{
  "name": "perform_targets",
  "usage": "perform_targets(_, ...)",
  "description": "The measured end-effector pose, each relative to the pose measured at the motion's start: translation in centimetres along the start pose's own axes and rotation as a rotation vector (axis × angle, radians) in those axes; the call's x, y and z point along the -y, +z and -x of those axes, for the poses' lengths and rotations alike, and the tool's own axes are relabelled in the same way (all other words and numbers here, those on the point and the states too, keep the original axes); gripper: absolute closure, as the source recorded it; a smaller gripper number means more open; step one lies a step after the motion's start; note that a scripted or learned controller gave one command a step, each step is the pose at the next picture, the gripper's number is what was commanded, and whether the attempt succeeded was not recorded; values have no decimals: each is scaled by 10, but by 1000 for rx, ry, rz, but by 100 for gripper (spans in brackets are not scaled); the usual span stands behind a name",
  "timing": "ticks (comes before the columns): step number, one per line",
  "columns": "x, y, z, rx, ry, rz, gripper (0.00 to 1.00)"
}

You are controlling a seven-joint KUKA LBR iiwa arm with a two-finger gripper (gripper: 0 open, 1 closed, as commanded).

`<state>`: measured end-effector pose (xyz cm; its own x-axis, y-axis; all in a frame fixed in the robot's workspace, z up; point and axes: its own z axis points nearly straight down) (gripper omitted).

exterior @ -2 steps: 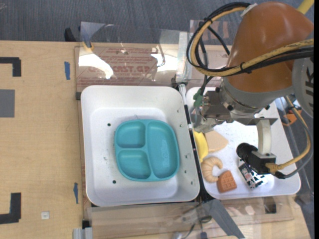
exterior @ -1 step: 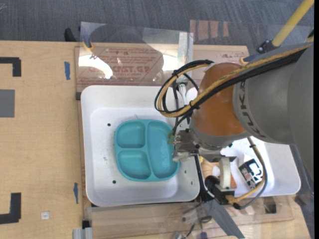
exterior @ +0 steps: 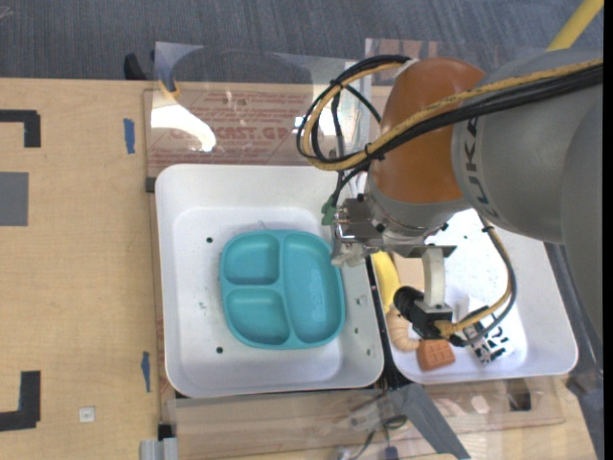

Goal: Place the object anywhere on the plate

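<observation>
**A:** Where is the gripper (exterior: 356, 240)?

**B:** Over the wall between the bins, just beside the rim of the teal plate (exterior: 283, 288). The wrist hides it, so I cannot tell whether it is spread or pressed together.

**A:** And the object?

**B:** The yellow banana (exterior: 385, 276) lies in the right bin (exterior: 548, 290), just beside the gripper and apart from the plate. A brown waffle piece (exterior: 436, 355) lies nearer the front wall.
</observation>
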<state>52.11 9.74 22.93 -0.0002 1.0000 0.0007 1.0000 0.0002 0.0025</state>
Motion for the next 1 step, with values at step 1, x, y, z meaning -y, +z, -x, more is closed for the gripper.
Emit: perform_targets(1,42,-12,29,0,2,-4,100)
